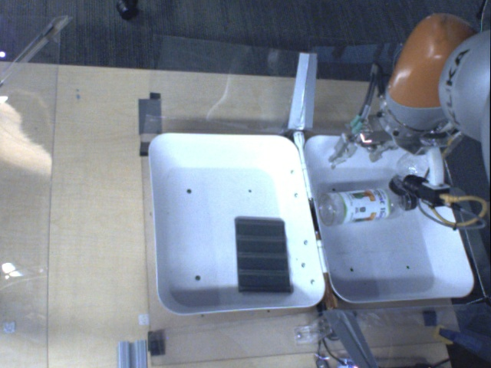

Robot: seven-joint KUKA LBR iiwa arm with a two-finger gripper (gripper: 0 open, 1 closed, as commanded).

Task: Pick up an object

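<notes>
While the arm [437, 67] leans in from the right, its orange band bulging over the far corner of the right bin [430, 282], the gripper [354, 142] hangs above that bin's upper left area, close to the rim. From where I stand its fingers are spread apart, one slim prong pointing down and to the left, and there's nothing between them, just white bin floor underneath. Below it, a clear plastic bottle [354, 206] lies on its side in the same bin, cap end toward the divider between the two bins, label with orange and dark print facing up. The bottle sits near the bin's left wall, apart from the fingers, not touched by them. A black fitting and a loop of yellowish cable [453, 203] dangle off the wrist just to the right of the bottle's base.

Over in the left bin [176, 205], a dark ribbed block [262, 254] rests flat on the floor, toward the near edge and right of centre, well away from the action. Both bins sit side by side on the pale wooden bench [84, 221], with a grey metal strip [301, 90] standing upright behind the seam where they meet.
</notes>
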